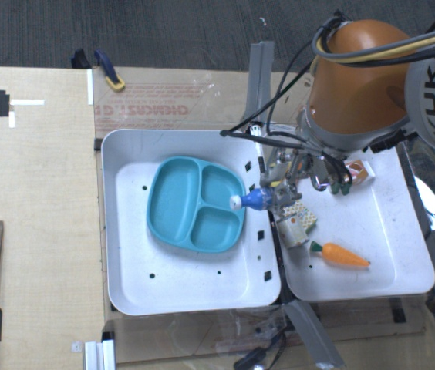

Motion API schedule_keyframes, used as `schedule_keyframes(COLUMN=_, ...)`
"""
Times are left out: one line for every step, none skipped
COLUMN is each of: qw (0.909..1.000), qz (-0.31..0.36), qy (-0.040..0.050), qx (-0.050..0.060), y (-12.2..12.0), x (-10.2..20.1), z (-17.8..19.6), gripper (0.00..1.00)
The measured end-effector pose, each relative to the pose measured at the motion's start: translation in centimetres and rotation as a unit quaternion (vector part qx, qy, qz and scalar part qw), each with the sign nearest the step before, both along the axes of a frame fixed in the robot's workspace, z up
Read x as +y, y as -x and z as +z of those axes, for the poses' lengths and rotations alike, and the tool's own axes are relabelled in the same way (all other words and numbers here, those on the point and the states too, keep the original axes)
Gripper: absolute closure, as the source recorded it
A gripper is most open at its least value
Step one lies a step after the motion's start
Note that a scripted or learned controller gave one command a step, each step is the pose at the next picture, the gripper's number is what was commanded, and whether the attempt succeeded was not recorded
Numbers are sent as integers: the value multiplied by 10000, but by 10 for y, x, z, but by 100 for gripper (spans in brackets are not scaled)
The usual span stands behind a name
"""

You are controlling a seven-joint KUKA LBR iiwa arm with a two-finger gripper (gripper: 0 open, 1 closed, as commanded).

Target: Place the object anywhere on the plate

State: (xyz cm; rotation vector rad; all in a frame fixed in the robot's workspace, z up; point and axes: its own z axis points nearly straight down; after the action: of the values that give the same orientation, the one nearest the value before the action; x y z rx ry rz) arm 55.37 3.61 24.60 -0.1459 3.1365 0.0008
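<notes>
A light blue divided plate lies in the left white bin. A small blue object with a white tip hangs at the plate's right rim, its white end over the rim. My gripper reaches down over the seam between the two bins. It is shut on the right end of the blue object. The arm's orange band and its cables hide the upper part of the right bin.
In the right bin an orange carrot lies near the front. A small speckled item sits just below the gripper, and a boxed item peeks out under the wrist. A wooden bench top stretches to the left.
</notes>
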Motion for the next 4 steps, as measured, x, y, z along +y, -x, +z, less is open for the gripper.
schedule_keyframes(qw=9921, qz=1255, qy=-2, qx=9, y=16, x=52, z=-8, gripper=100)
schedule_keyframes(qw=9921, qz=1254, qy=-2, qx=8, y=16, x=52, z=-8, gripper=0)
schedule_keyframes(qw=9925, qz=1225, qy=-11, qx=-1, y=15, x=52, z=0, gripper=100)
schedule_keyframes(qw=9904, qz=1385, qy=-3, qx=9, y=59, x=61, z=-12, gripper=100)
